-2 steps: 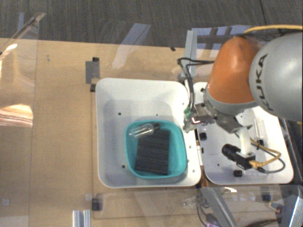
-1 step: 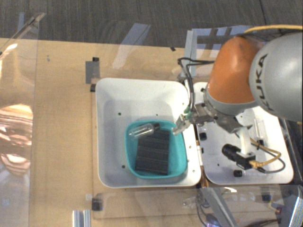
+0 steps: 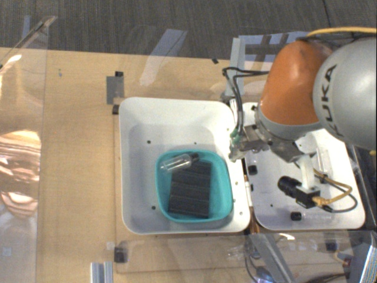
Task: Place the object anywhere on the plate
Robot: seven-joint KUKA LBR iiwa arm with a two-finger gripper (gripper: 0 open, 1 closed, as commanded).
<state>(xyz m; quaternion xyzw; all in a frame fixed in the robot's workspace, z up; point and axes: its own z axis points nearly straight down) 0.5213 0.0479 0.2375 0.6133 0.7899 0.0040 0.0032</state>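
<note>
Plate loaded, end effector at the wall between the bins

Placement scene seen from above. The teal plate (image 3: 160,178), a rounded square dish, sits in the near half of the left bin (image 3: 135,152) on the counter (image 3: 70,158). Two things lie on it. A black ribbed block (image 3: 191,188) covers the middle of the plate. A clear vial (image 3: 177,161) rests at the plate's far left corner, just beside the block's far end and perhaps touching it. Which of the two is the task's object cannot be settled from this view. Both are within the rim, so the placement reads as done.

The end effector (image 3: 242,145) hangs above the wall shared with the right bin (image 3: 277,214), largely hidden beneath the orange band of the arm. Whether it is wide or narrow cannot be told, and nothing is seen held in it.

The key relation is that the plate and its load lie to the view's left of the end effector and nearer the lower edge, close by but apart from it. The block's long axis runs roughly from the far side to the near side, its far end leaning slightly right, and its ribs cross that axis. The vial's long axis runs nearly left to right, about square to the block. Which end carries its neck is unclear.

A small black piece (image 3: 296,216) lies in the right bin, well apart from the plate.
</note>
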